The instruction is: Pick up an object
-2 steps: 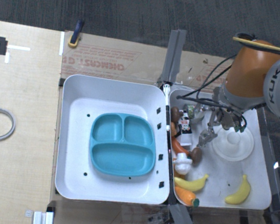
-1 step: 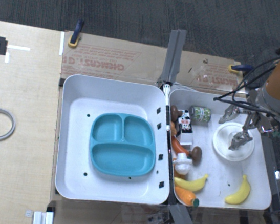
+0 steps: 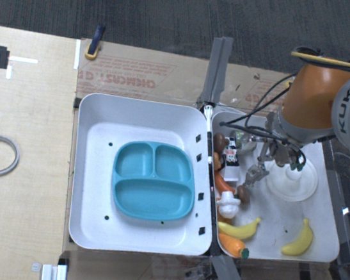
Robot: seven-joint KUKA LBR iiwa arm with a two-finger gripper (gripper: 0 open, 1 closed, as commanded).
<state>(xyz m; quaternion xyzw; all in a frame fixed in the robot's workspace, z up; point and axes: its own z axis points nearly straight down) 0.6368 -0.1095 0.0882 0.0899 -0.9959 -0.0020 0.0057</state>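
1. The desk (image 3: 26,96), pale wood, spans the frame and carries two white bins side by side.
2. My grey arm (image 3: 335,107) with its orange band enters from the upper right and hangs over the right bin (image 3: 321,247).
3. The left bin (image 3: 100,119), centre of frame, holds a teal divided plate (image 3: 154,182).
4. My hand (image 3: 257,173) sits low in the right bin's upper left; cables blur it, so I cannot tell how its grip stands.
5. Candidate objects crowd the right bin's left wall, just below the hand: a carrot (image 3: 232,244), a banana (image 3: 239,228), small mixed toys. Clutter there may block a clean grasp, I judge.
6. A second banana (image 3: 298,239) lies apart at lower right, easier to reach.
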